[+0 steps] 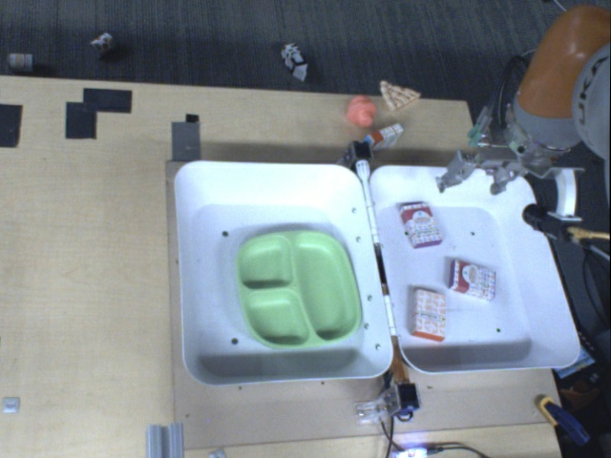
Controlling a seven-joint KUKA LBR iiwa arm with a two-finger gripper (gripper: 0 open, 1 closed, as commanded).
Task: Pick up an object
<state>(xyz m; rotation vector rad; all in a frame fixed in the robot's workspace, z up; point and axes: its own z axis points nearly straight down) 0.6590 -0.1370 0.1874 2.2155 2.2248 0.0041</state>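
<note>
Lying flat, three packets [429, 313] point roughly up-frame.

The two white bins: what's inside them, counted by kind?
Green divided tray: 1, in the left bin.
Small red-and-white packets: 3, in the right bin.
Total: 4

My arm [573, 55] is grey with an orange band. Both bins [205, 256] are white; one holds a pale green tray [298, 287], the other three small packets [420, 225], red and white, print too blurred to read.
</note>
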